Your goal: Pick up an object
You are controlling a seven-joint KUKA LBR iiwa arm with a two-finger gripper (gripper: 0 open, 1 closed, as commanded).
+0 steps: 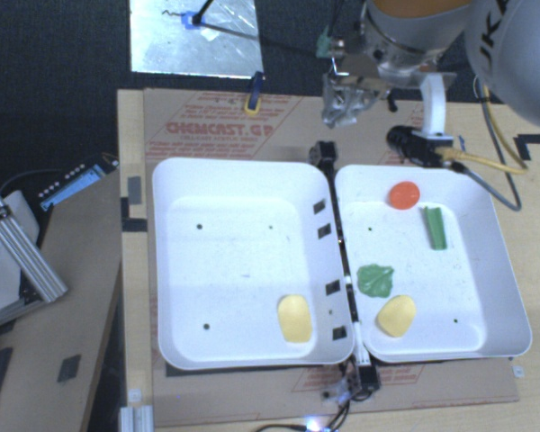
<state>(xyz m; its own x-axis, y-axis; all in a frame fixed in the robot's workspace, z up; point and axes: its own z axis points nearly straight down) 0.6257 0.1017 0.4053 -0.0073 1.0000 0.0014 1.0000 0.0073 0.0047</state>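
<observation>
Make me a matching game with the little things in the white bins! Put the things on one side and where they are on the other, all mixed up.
Things:
1. orange round piece
2. green stick
3. green leafy piece
4. yellow piece in the left bin

Places:
A. right bin, near the divider, just above another yellow piece
B. left bin, front right corner
C. right bin, at the back
D. right bin, just below and right of the orange round piece

Pairs: 1-C, 2-D, 3-A, 4-B

You see two pale yellow oval pieces (pixel 295 318) (pixel 397 315), an orange round disc (pixel 403 195), a green flat stick (pixel 435 227), and a green leafy piece (pixel 375 280) in two shallow white plastic bins (pixel 225 205) (pixel 486 277).
</observation>
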